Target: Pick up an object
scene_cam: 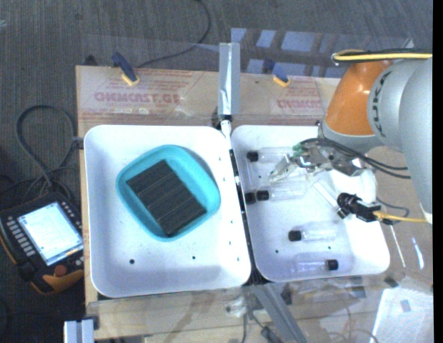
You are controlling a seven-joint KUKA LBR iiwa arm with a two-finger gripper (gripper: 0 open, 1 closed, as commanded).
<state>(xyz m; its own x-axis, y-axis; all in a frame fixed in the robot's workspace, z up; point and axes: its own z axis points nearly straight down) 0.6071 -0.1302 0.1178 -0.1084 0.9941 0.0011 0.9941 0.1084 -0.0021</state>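
The grey arm [404,98] with its orange band rises closest to the lens and fills the upper right of the frame, reaching leftward over the right bin [364,259]. The left bin [100,263] sits just beside it, their rims touching along the middle of the frame. Both rest on a board of cardboard [150,95] with faded red print. Inside the left bin lies a blue bowl [132,181], and in it a black ridged pad [166,197], tilted so its long side runs from upper left to lower right. A handheld controller [43,238] with a lit screen lies on the floor at the lower left. The gripper [296,161] hangs over the upper middle of the right bin, amid cables and a clear glare; whether it is spread or pressed together I cannot tell, and nothing can be seen held in it. A black plug [350,206] on a yellow wire dangles to its lower right. Four clear vials with black caps lie flat in the right bin. The upper vial [251,155] sits near the top left corner. The middle vial [279,191], just below the gripper, lies almost level, cap to the left. The lower vial [314,232] does the same, and the bottom vial [314,266], by the near rim, points its cap right.
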